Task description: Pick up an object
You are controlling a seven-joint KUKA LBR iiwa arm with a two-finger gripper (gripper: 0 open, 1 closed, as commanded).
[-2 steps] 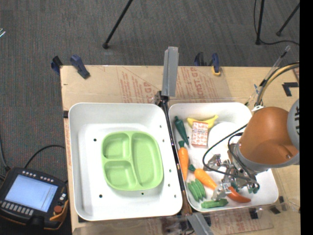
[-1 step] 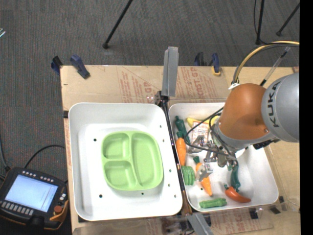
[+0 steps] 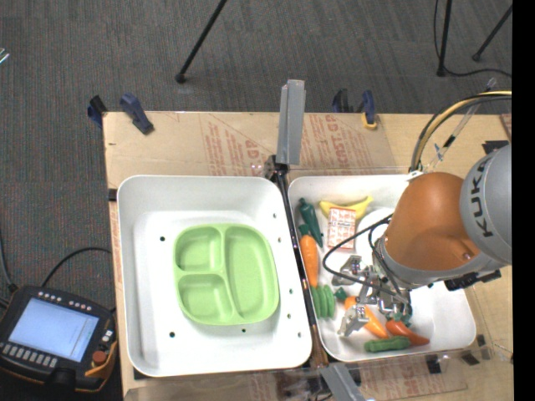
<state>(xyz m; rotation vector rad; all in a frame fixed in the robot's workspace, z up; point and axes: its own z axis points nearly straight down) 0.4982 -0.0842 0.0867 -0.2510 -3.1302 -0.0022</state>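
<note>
My gripper (image 3: 365, 306) hangs low in the right bin (image 3: 451, 324), below the arm's orange band (image 3: 428, 224). It sits over a cluster of toy food near the bin's front: small orange carrots (image 3: 376, 327), a red piece (image 3: 407, 332) and a green piece (image 3: 387, 346). Its metal parts and cables hide what lies right beneath it. Along the bin's left side lie a long orange carrot (image 3: 310, 257), a dark green vegetable (image 3: 309, 218) and a green pickle (image 3: 324, 301). A yellow banana (image 3: 349, 205) and a red-and-white carton (image 3: 339, 226) rest toward the back.
The left bin (image 3: 138, 224) holds a light green divided plate (image 3: 226, 274). A grey upright post (image 3: 291, 124) stands behind the seam between the bins. A teach pendant (image 3: 54, 332) lies on the floor at the lower left. Blue clamps (image 3: 134, 111) grip the bench's back edge.
</note>
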